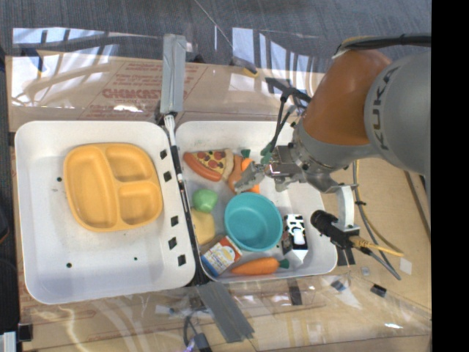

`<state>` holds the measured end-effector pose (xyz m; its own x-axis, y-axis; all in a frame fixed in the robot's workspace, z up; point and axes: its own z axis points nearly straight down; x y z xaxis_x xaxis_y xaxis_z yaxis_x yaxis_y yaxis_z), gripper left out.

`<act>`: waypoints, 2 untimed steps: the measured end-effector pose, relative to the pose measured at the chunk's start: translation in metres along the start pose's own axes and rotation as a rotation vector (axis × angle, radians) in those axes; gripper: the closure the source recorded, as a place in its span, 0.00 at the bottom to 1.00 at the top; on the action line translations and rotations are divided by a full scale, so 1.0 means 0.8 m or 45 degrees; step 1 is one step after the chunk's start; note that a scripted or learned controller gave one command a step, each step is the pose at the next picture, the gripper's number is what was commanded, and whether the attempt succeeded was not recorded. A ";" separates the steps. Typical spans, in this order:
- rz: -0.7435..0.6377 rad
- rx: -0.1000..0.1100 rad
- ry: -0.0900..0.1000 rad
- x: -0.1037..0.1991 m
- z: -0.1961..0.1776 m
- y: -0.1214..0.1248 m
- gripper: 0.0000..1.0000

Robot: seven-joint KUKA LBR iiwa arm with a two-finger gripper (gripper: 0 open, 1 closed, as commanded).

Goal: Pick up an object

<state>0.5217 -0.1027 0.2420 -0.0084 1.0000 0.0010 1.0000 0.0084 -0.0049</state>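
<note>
Looking down, you see your hand over the right bin; whether its fingers are spread cannot be told. Just below it sits a teal bowl, a pizza slice to its left, a carrot beyond the bowl.

A robotics lab, to judge by the grey-and-orange KUKA arm, two taped-down white bins of toy food on a cardboard-covered bench, and loose cables.
</note>
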 end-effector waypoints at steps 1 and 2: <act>0.003 -0.019 -0.004 -0.038 0.165 0.100 0.00; -0.001 -0.023 -0.006 -0.039 0.151 0.102 1.00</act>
<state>0.6032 -0.1331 0.1211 -0.0093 0.9999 -0.0039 0.9999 0.0094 0.0135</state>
